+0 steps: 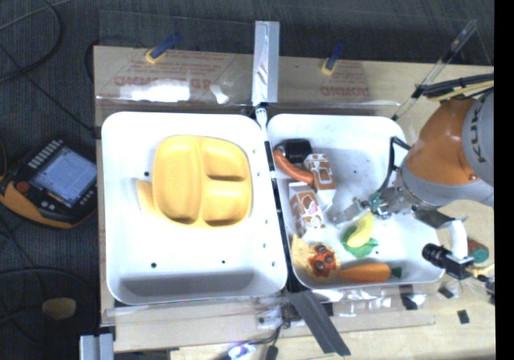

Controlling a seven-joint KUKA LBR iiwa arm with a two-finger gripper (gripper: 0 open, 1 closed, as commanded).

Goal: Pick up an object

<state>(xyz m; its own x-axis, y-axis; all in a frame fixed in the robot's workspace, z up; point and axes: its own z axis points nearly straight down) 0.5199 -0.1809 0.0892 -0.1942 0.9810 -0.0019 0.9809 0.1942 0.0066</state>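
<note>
From above, the arm (450, 153) reaches in from the right over the right bin (353, 127). Its pincer (359, 210) hangs low over the bin's middle; whether it is apart or together cannot be told, and nothing shows clamped in it. Just below the pincer lies a yellow-green toy (361, 236). Lower still, a carrot (365, 272) lies along the bin's near wall, with a small orange toy (322, 259) beside it. Left of the pincer sit two snack boxes (309, 204), an orange sausage (287, 166) and a black block (297, 149). Well to the left, the other bin (120, 214) holds a yellow tray (201, 180).
</note>
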